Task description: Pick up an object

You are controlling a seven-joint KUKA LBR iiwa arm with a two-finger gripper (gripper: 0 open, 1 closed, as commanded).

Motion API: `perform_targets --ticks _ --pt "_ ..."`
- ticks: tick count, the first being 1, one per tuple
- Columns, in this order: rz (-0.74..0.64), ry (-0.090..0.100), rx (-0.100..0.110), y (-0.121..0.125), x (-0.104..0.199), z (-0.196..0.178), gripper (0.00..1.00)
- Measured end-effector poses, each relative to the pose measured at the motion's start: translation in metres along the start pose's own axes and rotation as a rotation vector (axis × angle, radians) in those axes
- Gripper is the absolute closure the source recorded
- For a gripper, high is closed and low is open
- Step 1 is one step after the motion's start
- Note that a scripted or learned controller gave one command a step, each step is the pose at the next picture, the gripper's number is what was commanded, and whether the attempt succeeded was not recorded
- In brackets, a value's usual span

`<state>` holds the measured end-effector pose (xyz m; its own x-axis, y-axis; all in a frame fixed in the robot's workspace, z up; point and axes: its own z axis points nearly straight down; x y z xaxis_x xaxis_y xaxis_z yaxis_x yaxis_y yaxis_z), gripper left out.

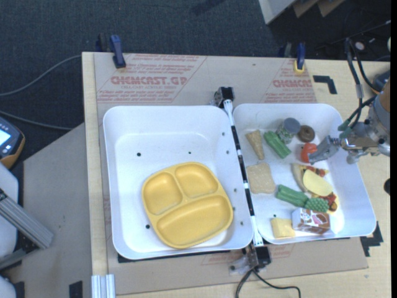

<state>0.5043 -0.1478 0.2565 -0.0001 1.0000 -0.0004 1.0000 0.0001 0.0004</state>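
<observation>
The tool (322,151) hovers low over the right bin (353,225), near its right wall, beside a small red piece (309,150) and just above a yellow slice (316,182); whether it is open or closed cannot be told. A yellow divided tray (186,205) lies in the left bin (124,166).

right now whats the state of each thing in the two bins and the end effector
yellow divided plate: lying flat in the left bin, compartments bare
right bin: holds a scatter of toy food
green pieces: lying flat, apart from each other
red tomato: resting beside the end effector
end effector: low over the right bin, grip unclear
</observation>
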Motion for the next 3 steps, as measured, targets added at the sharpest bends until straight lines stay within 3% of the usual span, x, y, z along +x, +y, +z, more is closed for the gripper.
perform_targets --ticks 1,2,3 --pt "-0.003 0.002 0.004 0.065 -0.003 0.108 0.0" --pt "0.0 0.0 0.004 0.093 -0.026 0.176 0.0" --pt "0.005 0.002 0.006 0.03 -0.049 0.172 0.0"
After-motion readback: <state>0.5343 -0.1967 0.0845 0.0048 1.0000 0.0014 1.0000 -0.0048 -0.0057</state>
